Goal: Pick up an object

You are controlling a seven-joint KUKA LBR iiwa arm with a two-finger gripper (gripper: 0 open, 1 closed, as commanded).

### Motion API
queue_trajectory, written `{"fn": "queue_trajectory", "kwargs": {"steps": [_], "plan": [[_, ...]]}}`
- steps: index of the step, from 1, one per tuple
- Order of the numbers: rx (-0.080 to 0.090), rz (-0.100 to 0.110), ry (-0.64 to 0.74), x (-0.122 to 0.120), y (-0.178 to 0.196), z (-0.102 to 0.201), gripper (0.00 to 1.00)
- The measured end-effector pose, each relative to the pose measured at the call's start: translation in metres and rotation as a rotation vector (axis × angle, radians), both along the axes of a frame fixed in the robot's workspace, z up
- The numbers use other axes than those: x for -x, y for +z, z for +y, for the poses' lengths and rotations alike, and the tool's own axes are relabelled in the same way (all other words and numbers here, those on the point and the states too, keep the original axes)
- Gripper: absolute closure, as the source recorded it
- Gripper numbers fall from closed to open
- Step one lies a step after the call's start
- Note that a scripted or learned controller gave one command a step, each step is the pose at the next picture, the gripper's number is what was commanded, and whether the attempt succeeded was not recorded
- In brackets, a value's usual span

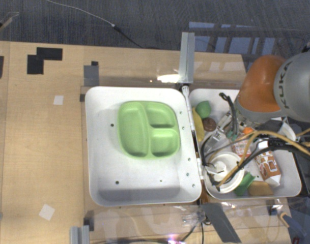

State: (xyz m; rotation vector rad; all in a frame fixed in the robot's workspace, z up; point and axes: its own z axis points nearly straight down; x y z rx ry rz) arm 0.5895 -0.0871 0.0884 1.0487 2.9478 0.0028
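Note:
My gripper [230, 134] is low in the right bin [296, 186], under the grey arm with its orange band [261, 85], and black and yellow cables cross in front of it. Around it lie a green ball [203, 108], a small brown round item [209, 124], a long yellow item [197, 124] along the bin's left wall, a white cup [225, 166], an orange and white carton [268, 166], a green piece [245, 183] and a tan piece [260, 188]. I see nothing held.
The left bin [101, 151] holds a green divided plate [147, 128]. A metal post [187, 57] stands behind the wall between the bins. The wooden bench [37, 151] stretches to the left.

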Motion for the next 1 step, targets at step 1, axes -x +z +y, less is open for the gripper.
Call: {"fn": "queue_trajectory", "kwargs": {"steps": [1], "plan": [[0.002,-0.002,0.068,-0.0299,0.0700,-0.0624,0.00]]}}
